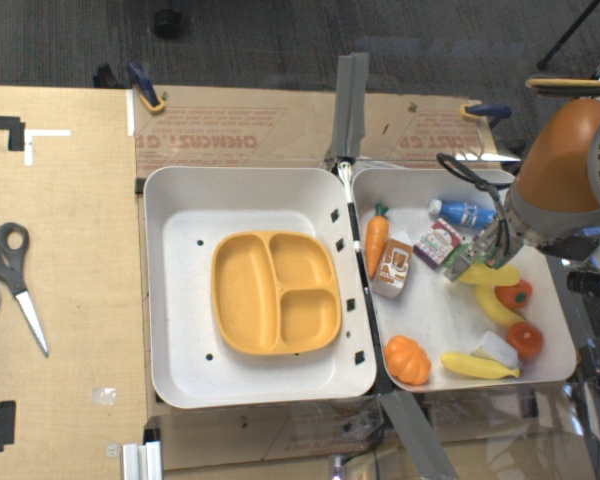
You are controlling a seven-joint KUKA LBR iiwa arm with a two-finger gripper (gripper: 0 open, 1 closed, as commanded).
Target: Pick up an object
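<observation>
Camera view: cardboard [220, 133] under the bins [170, 278] shows mirrored red lettering.

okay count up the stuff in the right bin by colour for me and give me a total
Orange: 2, a carrot and a small pumpkin
Yellow: 2, a banana and a long yellow piece
Red: 2, tomato-like pieces and
Blue: 1, bottle
Printed packets: 2, and
Total: 9
</observation>
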